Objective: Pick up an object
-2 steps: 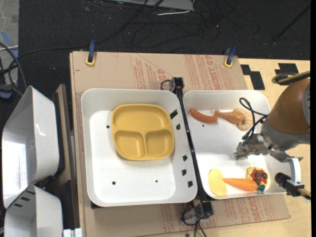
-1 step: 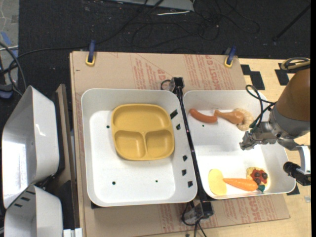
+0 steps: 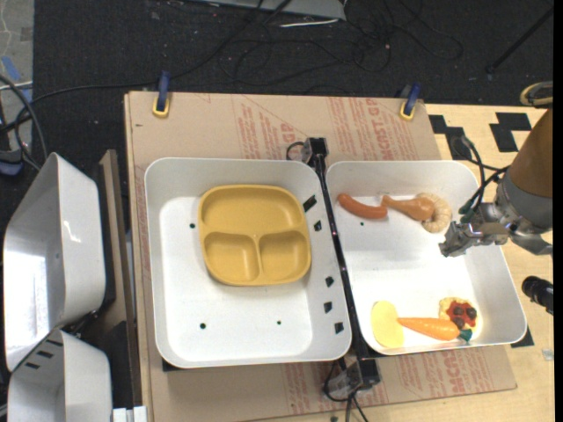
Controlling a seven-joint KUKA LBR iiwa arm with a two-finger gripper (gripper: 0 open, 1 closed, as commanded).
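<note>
Right bin point(image 3: 493, 275) has the goodies: a sausage point(image 3: 361, 207) touching a chicken drumstick point(image 3: 420, 209) up top, then a yellow disc point(image 3: 385, 323), carrot point(image 3: 428, 327) and pizza slice point(image 3: 459, 312) along the near edge. Gripper point(image 3: 456, 238) hangs just beside the drumstick, can't tell how its jaws stand. Left bin point(image 3: 171, 262) holds a yellow divided plate point(image 3: 255, 235). Everything's on a cardboard sheet point(image 3: 264, 126), dark floor with cables point(image 3: 264, 42) behind.

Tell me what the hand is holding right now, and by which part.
Nothing that can be seen. The hand sits over bare floor of the right bin, just below the drumstick, with no object between its tips.
</note>
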